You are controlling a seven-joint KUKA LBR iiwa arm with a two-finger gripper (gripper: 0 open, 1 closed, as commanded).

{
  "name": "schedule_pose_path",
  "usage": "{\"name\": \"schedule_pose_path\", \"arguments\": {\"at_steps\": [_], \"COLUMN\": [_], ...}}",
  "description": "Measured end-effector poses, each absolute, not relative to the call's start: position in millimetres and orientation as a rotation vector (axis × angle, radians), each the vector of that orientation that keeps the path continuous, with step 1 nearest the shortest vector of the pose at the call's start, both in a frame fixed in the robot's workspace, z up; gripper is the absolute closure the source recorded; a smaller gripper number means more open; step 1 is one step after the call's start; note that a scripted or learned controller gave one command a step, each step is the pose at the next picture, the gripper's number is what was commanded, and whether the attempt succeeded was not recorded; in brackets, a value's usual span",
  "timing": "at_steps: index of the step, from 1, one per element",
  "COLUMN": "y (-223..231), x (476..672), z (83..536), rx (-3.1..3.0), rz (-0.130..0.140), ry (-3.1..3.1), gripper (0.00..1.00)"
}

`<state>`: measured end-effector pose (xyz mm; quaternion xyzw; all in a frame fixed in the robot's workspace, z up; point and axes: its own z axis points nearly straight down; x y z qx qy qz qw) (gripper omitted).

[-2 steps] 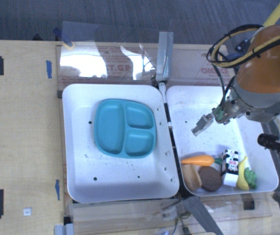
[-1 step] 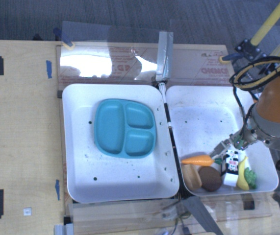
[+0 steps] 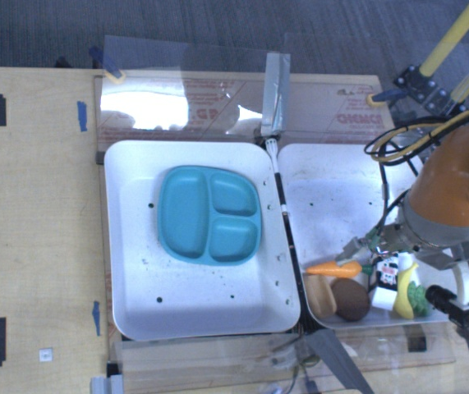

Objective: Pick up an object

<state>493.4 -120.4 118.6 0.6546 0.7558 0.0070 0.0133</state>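
You see two white bins: the left bin (image 3: 127, 245) holds a blue divided plate (image 3: 209, 214). In the right bin (image 3: 324, 195), the gripper (image 3: 371, 249) hovers above an orange carrot (image 3: 334, 268); its finger state is unclear. Brown pieces (image 3: 339, 298) lie nearby.

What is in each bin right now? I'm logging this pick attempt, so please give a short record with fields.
left bin: blue divided plate, near centre
right bin: carrot, brown rounded items, yellow and green item, all crowded at the near edge
arm: over the right bin's near right part
gripper: low, beside the carrot; grasp cannot be told
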Motion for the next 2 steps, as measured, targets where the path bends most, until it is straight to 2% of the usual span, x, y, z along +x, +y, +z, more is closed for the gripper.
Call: {"name": "schedule_pose_path", "arguments": {"at_steps": [1, 2], "y": [-114.9, -112.1], "x": [497.7, 494.9], "z": [108.2, 108.4], "rx": [2.147, 1.755], "rz": [0.051, 0.026], "ry": [2.219, 2.541], "gripper": [0.0, 0.0]}}
